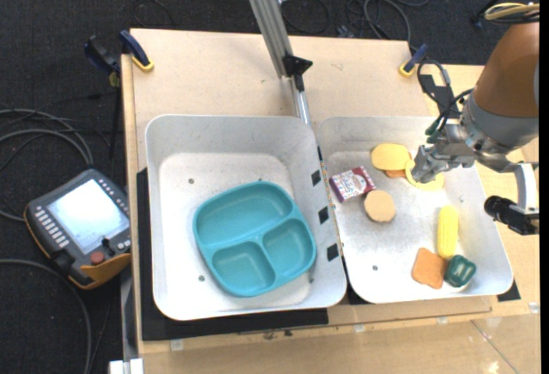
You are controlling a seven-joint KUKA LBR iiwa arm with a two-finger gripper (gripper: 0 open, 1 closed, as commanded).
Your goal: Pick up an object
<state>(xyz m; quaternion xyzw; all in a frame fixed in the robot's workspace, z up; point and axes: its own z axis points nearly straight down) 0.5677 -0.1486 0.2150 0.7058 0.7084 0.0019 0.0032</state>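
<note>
- The gripper [426,168] sits low in the right bin [485,192], over a yellow piece [429,181] – its grip state I cannot tell.
- Just beside it lies a yellow-orange round piece [390,158].
- The left bin [171,141] holds a teal tray [253,237].

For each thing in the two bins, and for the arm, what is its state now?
Teal three-compartment plastic tray: flat in left bin.
Yellow corn cob: lying in right bin.
Small red-and-white packet: lying flat.
Round tan bun: resting apart from the packet.
Pincer: low over right bin.
</note>
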